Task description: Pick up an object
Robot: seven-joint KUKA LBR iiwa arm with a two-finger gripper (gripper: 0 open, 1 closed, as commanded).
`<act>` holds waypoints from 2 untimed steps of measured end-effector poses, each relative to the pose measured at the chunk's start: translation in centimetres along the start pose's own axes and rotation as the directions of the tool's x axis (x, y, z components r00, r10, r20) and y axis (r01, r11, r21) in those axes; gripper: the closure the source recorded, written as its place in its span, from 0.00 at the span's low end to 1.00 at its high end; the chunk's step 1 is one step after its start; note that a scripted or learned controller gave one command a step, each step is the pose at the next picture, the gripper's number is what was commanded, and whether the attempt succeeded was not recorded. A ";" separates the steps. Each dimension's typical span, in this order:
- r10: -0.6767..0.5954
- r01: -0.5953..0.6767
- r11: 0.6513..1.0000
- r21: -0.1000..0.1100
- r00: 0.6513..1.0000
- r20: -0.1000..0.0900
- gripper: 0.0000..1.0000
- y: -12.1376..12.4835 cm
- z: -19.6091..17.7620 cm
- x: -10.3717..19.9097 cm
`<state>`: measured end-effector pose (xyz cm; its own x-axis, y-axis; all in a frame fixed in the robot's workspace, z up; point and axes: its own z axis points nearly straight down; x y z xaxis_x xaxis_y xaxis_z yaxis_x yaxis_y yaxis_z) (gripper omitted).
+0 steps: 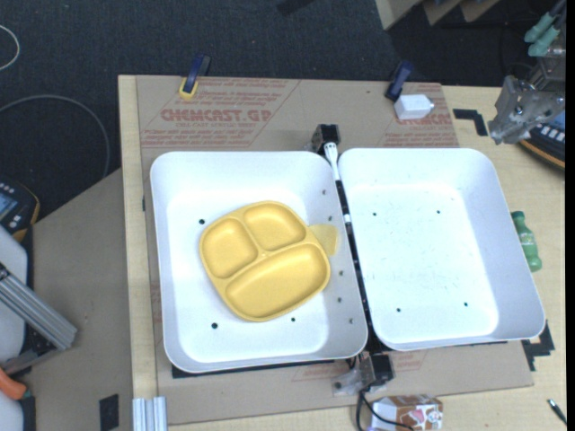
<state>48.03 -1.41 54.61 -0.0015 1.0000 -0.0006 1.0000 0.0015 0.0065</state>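
The claw (526, 106), a grey metal two-finger unit, sat at the far right edge of the view, up past the top right corner of the right bin and well apart from anything to grab; we couldn't tell whether it was open or closed, the detail there was too small and cluttered. Nothing showed between its tips, so we didn't count it as holding anything. The only pickable object we saw was the yellow plastic divided plate (263, 259) with three compartments, lying flat near the middle of the left shallow white bin (171, 241), slightly toward that bin's right wall. A small pale yellow piece (324, 238) peeked out beside the plate's right rim, touching or tucked under it; we couldn't say which, nor what it was. The right shallow white bin (431, 241) held no object we could make out, just dark specks on its floor. Our read on progress: task basically not started. No approach, no contact, no lift. Left to do, as we judged it: travel across the right bin to the left one, come down on the plate, get a grip on a rim or a divider, and raise it. The flat, broad plate looked awkward for a narrow two-finger grip, so the rim seemed the likely target.
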 end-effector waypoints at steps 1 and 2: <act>0.004 -0.004 1.000 0.022 1.000 0.000 1.00 -0.2 13.6 -0.6; -0.008 0.008 1.000 0.011 1.000 -0.003 1.00 -0.2 14.3 8.0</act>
